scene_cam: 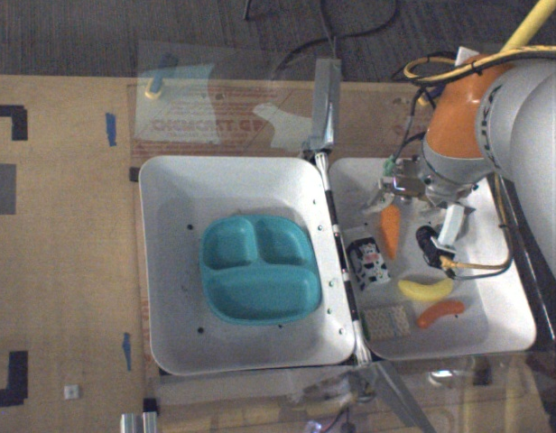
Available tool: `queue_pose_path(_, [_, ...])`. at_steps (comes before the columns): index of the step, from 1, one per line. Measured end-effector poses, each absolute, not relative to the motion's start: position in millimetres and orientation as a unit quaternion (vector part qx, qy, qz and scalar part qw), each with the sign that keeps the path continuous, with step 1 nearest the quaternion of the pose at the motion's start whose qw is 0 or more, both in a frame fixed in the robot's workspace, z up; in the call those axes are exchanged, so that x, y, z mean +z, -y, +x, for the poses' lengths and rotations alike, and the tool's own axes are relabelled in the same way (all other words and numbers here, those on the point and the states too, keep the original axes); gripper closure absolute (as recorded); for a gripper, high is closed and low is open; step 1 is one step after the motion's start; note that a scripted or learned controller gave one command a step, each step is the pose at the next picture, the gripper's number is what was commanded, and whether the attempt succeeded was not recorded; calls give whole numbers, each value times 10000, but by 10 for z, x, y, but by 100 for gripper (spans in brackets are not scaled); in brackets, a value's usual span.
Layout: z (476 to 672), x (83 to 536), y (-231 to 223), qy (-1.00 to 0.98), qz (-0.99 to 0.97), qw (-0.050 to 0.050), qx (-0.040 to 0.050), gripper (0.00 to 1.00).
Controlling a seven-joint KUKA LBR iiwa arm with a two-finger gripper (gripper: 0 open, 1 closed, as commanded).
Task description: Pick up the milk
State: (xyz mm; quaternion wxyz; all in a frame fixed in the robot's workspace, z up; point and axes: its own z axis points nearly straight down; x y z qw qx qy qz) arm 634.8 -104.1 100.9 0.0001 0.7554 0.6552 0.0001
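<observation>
Milk: small carton with a black-and-white cow print, lying in the right bin, close against the divider wall shared with the left bin. It looks tipped on its side rather than upright; hard to be sure from this angle.

Neighbours: carrot just up and right of it, banana to its right, sausage-like red piece further down-right, a speckled beige block right below it. Teal divided plate sits alone in the left bin.

Arm wrist hangs over the upper part of the right bin. The jaws are near the carrot's top end, above the milk and off it. Cannot tell how far open they are or whether anything is in them; the wrist body hides that.

Handling, as a judgement: likely a light toy carton, stiff flat faces, smooth and a bit slippery. Best hold is across the two long flat sides at mid-body. Bin wall on the left leaves little room for a finger on that side, so closing along the wall direction looks safer. Carrot and beige block are close enough to get nudged.
</observation>
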Motion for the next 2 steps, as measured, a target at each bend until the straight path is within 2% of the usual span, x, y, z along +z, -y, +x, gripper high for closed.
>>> queue_pose_path(1, [5509,881,1082,-6302,7764,22,23,0])
queue_pose_path(2, [5012,883,958,-5440,8391,35,33,0])
